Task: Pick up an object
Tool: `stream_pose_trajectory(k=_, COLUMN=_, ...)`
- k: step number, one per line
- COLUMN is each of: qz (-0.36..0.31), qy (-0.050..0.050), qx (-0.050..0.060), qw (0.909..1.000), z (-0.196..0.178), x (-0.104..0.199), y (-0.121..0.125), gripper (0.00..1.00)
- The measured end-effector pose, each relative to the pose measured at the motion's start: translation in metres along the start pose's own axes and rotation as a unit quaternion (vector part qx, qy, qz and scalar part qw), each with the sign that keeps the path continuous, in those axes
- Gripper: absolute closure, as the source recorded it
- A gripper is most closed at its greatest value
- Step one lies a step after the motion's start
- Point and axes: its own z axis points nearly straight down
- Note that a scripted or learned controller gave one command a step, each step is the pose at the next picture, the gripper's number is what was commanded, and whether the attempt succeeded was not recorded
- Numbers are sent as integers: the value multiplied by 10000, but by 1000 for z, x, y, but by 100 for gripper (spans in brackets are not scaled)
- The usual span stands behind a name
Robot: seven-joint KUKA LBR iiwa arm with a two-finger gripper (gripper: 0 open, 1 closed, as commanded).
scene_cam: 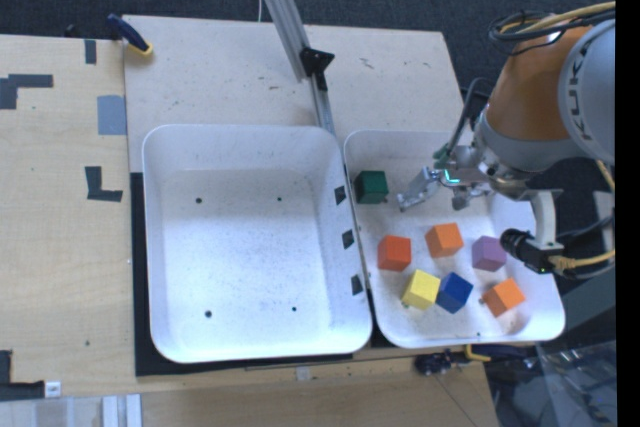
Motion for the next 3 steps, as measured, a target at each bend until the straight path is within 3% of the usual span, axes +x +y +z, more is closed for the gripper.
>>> stream_pose_trajectory(k=1, qz=-5, qy=-3, qx=-21, qw=10000, z=-2, x=0, y=1, gripper=0)
stream_pose_trajectory(k=2, qz=2, qy=-4, qx=6, qw=10000, z=50, x=2, y=-10, gripper=0)
stream_pose_trajectory(k=3, qz=1, qy=-5, qx=-45, qw=10000, z=100, x=3, y=-8, gripper=0)
